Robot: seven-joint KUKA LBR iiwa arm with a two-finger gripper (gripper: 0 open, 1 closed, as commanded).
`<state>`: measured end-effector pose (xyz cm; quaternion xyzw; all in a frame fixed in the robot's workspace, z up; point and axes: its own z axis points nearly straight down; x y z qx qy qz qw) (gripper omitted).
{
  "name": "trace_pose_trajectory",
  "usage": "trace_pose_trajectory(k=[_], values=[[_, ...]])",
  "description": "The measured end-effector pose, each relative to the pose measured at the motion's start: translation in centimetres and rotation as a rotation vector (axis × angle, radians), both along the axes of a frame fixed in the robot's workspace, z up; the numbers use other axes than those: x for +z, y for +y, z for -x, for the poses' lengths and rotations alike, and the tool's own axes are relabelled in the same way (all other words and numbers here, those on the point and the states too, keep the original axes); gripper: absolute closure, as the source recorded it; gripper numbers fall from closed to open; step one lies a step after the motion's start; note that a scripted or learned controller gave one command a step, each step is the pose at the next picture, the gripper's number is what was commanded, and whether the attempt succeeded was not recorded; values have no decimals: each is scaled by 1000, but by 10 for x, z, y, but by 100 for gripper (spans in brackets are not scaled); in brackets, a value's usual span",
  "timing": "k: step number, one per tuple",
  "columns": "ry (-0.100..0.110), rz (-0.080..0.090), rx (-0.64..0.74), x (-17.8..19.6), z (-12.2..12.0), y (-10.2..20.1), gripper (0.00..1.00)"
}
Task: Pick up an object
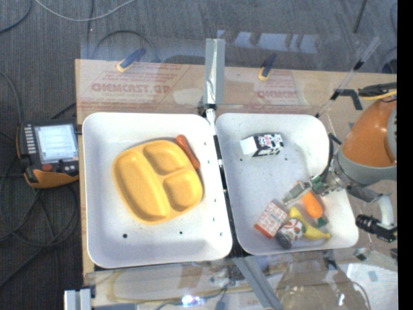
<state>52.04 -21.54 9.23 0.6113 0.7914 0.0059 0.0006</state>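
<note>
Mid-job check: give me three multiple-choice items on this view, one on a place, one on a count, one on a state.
1. Where does the yellow tray lie?
A. left bin
B. right bin
C. the floor

2. How many compartments has that tray?
A. one
B. three
C. six

3. How does the black-and-white carton lie?
A. apart from the pile
B. under the banana
C. inside the tray

Key: 1 A, it sits in the left bin. 2 B, three hollows show. 3 A, bare floor of the right bin separates it from the orange and banana.

Robotics laboratory: grey carpet floor [39, 57] strewn with cables [64, 8], teach pendant [51, 146] beside the desk [155, 86], clear acrylic guard panels [284, 50].
</note>
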Motion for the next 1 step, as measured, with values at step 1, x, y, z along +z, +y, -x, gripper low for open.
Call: trace_pose_trajectory(k=[1], values=[[-10, 7, -1, 9, -2, -2, 100]])
